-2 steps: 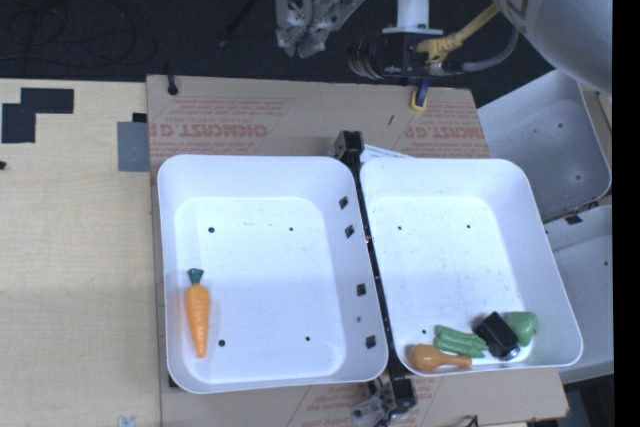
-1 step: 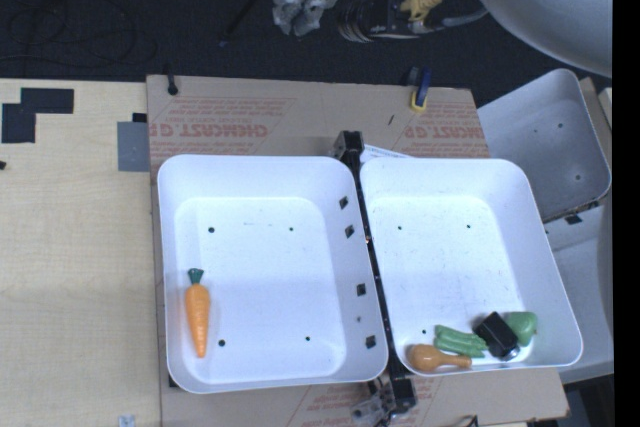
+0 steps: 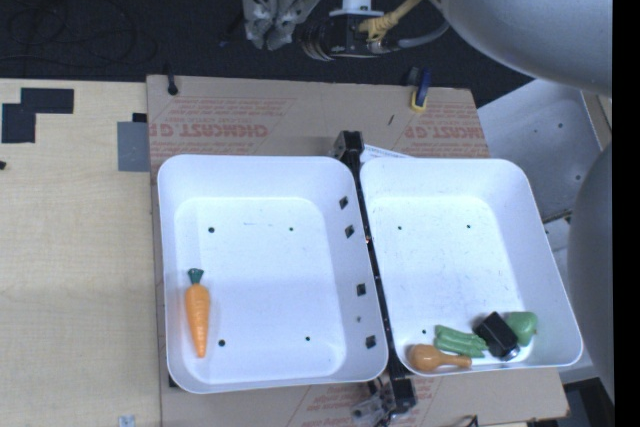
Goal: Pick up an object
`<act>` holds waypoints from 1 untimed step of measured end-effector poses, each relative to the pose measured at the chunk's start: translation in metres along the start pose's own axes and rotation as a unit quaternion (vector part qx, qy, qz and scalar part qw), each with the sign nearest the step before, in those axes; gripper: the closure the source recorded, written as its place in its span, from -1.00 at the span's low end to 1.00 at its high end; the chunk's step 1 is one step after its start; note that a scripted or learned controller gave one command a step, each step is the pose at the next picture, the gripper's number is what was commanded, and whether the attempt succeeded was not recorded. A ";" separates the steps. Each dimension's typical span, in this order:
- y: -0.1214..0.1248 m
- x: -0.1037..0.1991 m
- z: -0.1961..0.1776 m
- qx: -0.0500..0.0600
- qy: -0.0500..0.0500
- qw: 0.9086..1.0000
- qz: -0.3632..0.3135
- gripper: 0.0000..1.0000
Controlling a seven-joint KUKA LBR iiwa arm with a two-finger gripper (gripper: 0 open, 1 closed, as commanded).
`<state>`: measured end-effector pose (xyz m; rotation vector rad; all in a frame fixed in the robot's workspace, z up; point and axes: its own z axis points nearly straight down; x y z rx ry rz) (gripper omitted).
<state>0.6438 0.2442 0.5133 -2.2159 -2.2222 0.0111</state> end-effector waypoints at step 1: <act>-0.001 -0.063 0.102 0.004 -0.002 1.000 0.005 1.00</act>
